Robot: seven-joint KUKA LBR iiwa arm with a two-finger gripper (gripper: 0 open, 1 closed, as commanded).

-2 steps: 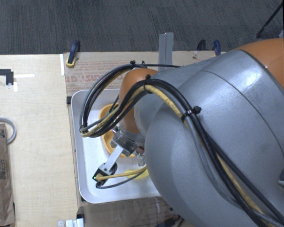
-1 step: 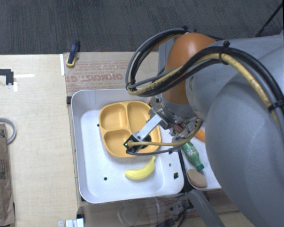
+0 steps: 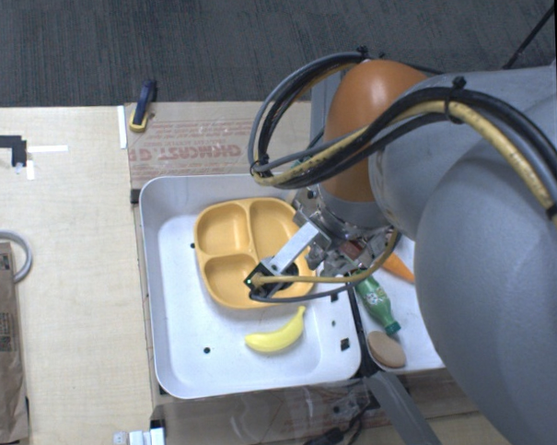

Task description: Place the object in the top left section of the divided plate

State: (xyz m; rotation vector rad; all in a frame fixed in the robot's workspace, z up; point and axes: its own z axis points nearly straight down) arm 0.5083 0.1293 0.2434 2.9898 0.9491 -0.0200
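Note:
A yellow divided plate (image 3: 226, 236) with three sections lies in the upper middle of the left white bin (image 3: 171, 295). A yellow banana (image 3: 276, 337) rests on the bin floor just below the plate. My gripper (image 3: 328, 259) hangs at the plate's right edge, under the orange band of the arm, and the wrist hides what is beneath it. The plate sections that show hold nothing.
In the right bin, mostly covered by the arm, lie a green bottle (image 3: 377, 305), an orange carrot (image 3: 399, 270) and a brown rounded thing (image 3: 387, 350). A brown paper bag (image 3: 3, 340) lies on the bench at the far left.

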